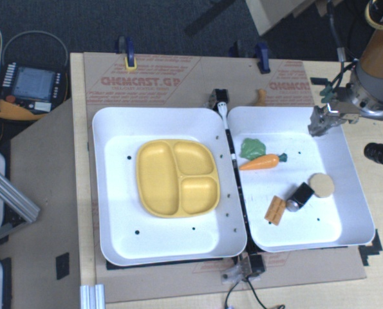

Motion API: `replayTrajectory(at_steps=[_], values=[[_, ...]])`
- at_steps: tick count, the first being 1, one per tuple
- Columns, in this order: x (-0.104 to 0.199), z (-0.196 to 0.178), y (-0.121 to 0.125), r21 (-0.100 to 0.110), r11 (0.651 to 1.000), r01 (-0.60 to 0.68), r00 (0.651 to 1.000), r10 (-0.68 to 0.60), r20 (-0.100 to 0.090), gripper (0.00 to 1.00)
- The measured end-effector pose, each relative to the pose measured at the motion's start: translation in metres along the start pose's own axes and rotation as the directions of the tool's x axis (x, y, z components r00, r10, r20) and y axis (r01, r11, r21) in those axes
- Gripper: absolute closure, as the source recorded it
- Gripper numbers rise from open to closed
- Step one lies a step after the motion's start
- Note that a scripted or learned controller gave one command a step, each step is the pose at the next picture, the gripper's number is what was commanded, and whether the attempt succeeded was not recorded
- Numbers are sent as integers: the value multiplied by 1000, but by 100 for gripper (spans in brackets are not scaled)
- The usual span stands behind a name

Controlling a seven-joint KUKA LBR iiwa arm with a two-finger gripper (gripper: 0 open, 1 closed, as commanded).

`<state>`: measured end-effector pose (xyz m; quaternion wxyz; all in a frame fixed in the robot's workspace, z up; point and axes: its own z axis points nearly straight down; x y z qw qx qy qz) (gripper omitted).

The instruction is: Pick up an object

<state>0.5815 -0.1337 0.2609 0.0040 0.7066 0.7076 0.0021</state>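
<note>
In the right bin [352, 192], the carrot [261, 163] looks light, stiff and smooth, best pinched mid-body, while the gripper [321, 124] hovers at the far rim, grip state unclear.

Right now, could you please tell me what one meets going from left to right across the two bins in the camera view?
Yellow tray → green piece → carrot → brown block → black cylinder → round tan disc → hand.
</note>
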Motion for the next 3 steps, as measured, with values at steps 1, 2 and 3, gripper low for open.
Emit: replayTrajectory(at_steps=[1, 2, 3], values=[[54, -4, -2, 9, 1000, 4, 1000, -4, -5, 100], [109, -7, 3, 7, 1000, 5, 1000, -5, -4, 100], [171, 10, 7, 13, 1000, 6, 1000, -5, -6, 100]])
